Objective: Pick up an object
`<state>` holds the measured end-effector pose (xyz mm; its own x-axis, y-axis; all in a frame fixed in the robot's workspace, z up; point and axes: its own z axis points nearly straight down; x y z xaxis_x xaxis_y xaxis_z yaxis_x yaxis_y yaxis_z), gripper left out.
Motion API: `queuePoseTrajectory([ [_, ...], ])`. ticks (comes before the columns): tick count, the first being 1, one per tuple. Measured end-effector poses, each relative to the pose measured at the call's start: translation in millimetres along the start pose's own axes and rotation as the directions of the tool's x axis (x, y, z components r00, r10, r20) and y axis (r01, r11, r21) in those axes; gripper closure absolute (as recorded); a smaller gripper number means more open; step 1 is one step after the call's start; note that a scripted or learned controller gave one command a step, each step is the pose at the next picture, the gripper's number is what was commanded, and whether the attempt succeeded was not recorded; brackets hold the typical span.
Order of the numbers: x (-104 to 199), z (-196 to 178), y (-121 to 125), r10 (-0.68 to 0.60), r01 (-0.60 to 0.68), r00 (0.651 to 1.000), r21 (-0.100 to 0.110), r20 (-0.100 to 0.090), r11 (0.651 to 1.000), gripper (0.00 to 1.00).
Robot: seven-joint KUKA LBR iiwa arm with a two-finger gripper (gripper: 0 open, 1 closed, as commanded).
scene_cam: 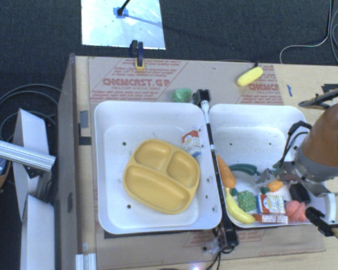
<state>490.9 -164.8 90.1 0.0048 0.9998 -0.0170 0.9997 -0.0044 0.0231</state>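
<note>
The right bin (pixel 253 122) holds a heap of toy food along its near side: an orange carrot (pixel 226 173), a yellow banana (pixel 236 208), a green broccoli piece (pixel 247 199), a printed box (pixel 272 205), a pink piece (pixel 296 210) and a small orange piece (pixel 276 185). A green-handled item (pixel 243 169) lies beside the carrot. My gripper (pixel 268 178) reaches in from the right and sits low over this heap, right above the small orange piece. Its tip is too small and cluttered to read.
The left bin (pixel 110 151) carries a yellow divided plate (pixel 161 175) and a small red-and-white carton (pixel 191 143) by the dividing wall. On the bench behind the bins lie a yellow object (pixel 249 76), a green object (pixel 182 95) and a clamp (pixel 137 53).
</note>
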Motion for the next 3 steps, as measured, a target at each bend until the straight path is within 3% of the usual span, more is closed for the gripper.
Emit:
queuePoseTrajectory([
  [1, 34, 5, 86, -0.014, 0.014, 1.000, 0.011, -0.016, 1.000, 0.00],
  [2, 76, 7, 148, -0.018, 0.018, 1.000, 0.029, -0.010, 0.999, 0.00],
  [3, 71, 11, 167, -0.014, 0.015, 1.000, 0.080, -0.013, 0.997, 0.00],
])
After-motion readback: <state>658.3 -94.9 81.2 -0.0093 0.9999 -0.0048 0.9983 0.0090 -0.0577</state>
